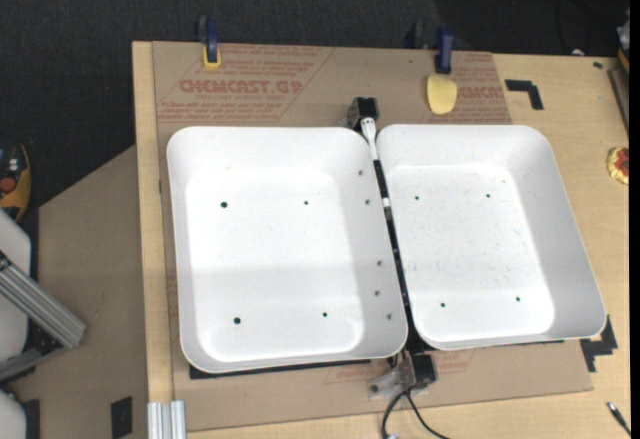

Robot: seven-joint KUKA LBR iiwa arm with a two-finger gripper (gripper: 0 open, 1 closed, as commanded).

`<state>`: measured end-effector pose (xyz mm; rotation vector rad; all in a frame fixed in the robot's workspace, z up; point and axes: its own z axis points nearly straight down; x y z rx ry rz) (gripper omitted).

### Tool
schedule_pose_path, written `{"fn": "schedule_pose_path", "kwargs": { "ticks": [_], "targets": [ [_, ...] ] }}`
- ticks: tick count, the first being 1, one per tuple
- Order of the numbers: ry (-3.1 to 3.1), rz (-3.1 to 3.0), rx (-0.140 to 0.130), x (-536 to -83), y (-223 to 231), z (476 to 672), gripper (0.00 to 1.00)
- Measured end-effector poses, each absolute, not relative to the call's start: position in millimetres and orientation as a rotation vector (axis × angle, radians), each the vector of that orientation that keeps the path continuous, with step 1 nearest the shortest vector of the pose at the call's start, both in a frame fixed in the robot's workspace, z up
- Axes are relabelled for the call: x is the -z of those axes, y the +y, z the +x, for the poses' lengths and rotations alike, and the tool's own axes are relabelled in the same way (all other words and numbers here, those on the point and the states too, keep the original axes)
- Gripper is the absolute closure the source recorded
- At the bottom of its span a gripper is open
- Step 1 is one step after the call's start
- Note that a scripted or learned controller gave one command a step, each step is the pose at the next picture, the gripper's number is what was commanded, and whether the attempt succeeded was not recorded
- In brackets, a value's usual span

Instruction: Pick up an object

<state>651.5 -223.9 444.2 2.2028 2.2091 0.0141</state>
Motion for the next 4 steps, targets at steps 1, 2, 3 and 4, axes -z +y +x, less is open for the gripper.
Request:
{"fn": "schedule_pose_path", "kwargs": {
  "ticks": [1,2,3,4],
  "targets": [
    [2.229,2.226,0.008,-310,-223,666.2,1.00],
    [2.219,2.220,-0.001,-340,-224,650.8,1.00],
    [2.228,2.220,0.003,-257,-187,666.8,1.00],
    [2.236,2.220,0.003,-186,-104,665.8,1.00]
  ]
}}
